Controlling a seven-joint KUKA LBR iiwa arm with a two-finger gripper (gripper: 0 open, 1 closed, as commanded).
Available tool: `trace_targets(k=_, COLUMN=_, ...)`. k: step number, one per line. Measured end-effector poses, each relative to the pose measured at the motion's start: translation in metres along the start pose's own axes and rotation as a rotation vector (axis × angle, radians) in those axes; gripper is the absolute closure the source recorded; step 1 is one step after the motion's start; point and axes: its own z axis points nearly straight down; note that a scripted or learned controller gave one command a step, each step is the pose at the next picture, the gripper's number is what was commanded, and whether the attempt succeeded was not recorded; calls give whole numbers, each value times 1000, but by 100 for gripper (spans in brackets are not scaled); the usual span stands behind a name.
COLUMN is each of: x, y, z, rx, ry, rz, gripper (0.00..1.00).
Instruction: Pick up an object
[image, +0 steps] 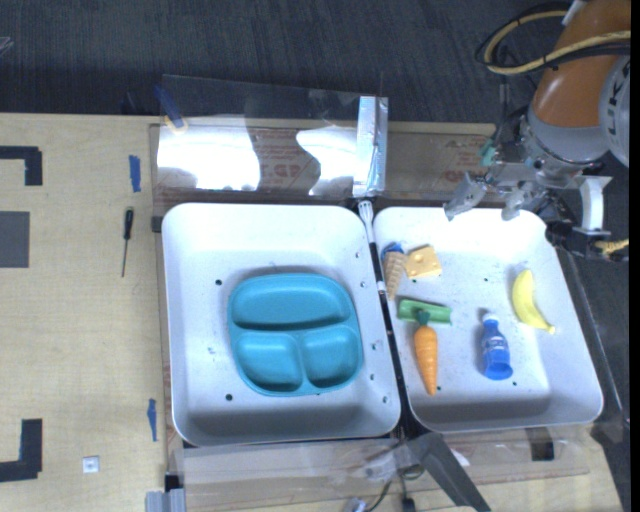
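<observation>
The gripper (492, 200) hangs at the far edge of the right bin (575, 400), its two fingers spread apart with nothing between them, so I judge this to be the approach step: no object has been chosen by contact yet and the lift is not begun. The right bin carries all the candidates. A banana (529, 300) lies near the right wall, its long axis running from the far edge toward the near edge with a slight curve, the near tip bending toward the right wall. A carrot (426, 352) lies near the left wall, long axis also far-to-near, green top toward the far edge and point toward the near edge. A blue bottle (494, 349) lies between them, cap toward the far edge. A yellow cheese wedge (423, 262) sits toward the far-left corner. The left bin (190, 400) holds a blue divided plate (293, 330). The banana looks closest to the gripper; taking it would call for moving toward the near edge, turning the fingers to close across its width, then descending
</observation>
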Motion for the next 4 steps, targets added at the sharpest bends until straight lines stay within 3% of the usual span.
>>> trace_targets(k=1, x=-62, y=-50, z=100, rx=8, ry=-1, rz=87, gripper=0)
trace_targets(k=2, x=-60, y=-46, z=84, rx=-5, ry=-2, rz=84, gripper=100)
trace_targets(k=3, x=-60, y=-46, z=85, rx=-4, ry=-1, rz=84, gripper=0)
trace_targets(k=4, x=-60, y=-45, z=73, rx=-9, ry=-2, rz=85, gripper=100)
